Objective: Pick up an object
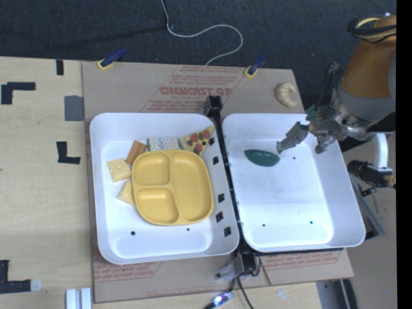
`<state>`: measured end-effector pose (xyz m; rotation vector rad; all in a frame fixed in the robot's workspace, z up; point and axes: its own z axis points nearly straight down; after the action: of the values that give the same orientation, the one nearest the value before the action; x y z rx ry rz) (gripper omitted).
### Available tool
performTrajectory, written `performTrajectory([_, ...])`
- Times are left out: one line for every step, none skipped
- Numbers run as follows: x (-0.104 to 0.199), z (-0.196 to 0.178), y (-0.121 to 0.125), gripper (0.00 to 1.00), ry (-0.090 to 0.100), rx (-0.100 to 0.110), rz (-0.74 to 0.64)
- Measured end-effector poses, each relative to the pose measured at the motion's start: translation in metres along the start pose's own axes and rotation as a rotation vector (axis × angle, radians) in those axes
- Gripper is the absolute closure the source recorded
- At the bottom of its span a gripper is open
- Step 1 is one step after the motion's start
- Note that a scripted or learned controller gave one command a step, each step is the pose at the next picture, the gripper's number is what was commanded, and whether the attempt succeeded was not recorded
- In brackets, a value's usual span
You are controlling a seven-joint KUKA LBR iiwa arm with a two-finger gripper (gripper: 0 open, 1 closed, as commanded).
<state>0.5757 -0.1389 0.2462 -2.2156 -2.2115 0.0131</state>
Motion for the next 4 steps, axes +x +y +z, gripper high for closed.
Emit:
performTrajectory([0.000,-0.007,0.002,0.00,-0.002,-0.012,-0.003])
performTrajectory([-0.006,0.041,-0.003,0.00,-0.002,-0.008,-0.002])
performTrajectory([0.001,0.090,-0.010,0.00,-0.002,-0.007,-0.004])
performTrajectory([-0.005,0.137,-0.010,0.00,-0.002,-0.007,-0.002])
